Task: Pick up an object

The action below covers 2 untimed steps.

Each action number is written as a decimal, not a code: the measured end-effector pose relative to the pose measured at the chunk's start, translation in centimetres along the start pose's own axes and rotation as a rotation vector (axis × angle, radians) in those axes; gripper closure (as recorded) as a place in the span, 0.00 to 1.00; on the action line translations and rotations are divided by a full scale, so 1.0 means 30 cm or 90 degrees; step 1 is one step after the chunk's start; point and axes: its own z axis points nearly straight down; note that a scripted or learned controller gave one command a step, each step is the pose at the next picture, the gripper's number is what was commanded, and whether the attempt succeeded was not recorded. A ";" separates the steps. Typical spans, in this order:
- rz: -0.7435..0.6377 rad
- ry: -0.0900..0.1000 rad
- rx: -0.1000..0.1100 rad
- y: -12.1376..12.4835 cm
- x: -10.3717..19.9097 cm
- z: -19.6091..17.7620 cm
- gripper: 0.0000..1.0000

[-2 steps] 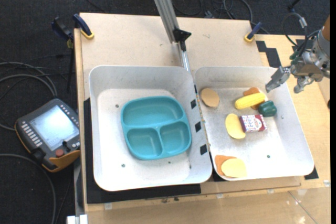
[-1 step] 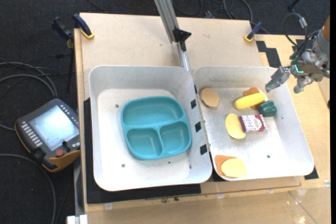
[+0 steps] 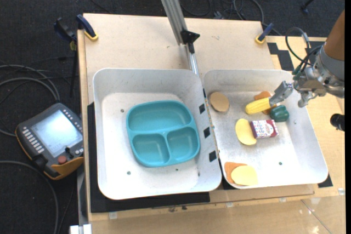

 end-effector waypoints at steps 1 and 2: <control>0.000 0.000 0.001 -0.032 0.016 0.190 0.00; 0.000 0.001 0.001 -0.052 0.047 0.383 0.00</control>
